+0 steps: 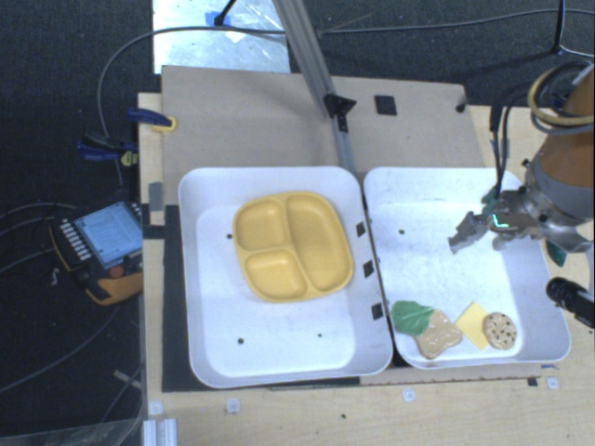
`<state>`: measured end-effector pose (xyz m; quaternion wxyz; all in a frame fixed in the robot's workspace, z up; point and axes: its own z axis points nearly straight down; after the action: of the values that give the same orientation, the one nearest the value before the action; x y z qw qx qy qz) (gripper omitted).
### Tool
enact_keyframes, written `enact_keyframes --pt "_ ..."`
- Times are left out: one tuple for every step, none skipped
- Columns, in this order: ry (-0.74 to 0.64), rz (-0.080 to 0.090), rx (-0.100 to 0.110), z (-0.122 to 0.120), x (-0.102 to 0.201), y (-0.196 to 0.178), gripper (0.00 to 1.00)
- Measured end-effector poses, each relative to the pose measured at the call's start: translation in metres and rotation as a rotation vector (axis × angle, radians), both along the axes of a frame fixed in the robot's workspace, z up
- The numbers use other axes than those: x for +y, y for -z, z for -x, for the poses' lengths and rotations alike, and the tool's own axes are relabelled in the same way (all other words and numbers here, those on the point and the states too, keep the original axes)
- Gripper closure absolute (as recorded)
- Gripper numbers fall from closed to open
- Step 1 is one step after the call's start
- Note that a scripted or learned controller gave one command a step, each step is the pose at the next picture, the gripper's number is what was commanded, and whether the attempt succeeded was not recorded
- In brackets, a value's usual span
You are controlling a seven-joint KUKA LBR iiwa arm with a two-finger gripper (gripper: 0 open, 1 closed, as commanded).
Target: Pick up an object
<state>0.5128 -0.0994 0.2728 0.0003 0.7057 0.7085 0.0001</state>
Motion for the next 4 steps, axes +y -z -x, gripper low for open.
enact_keyframes --pt "0.0 0.0 -0.001 0.0 0.0 -0.001 0.0" --pt "0.003 -0.001 0.002 0.0 -0.001 0.062 0.0" --pt "0.004 -0.001 0.004 0.006 -0.007 0.121 0.0" --pt "0.003 -0.001 0.001 0.007 -0.006 0.183 0.0"
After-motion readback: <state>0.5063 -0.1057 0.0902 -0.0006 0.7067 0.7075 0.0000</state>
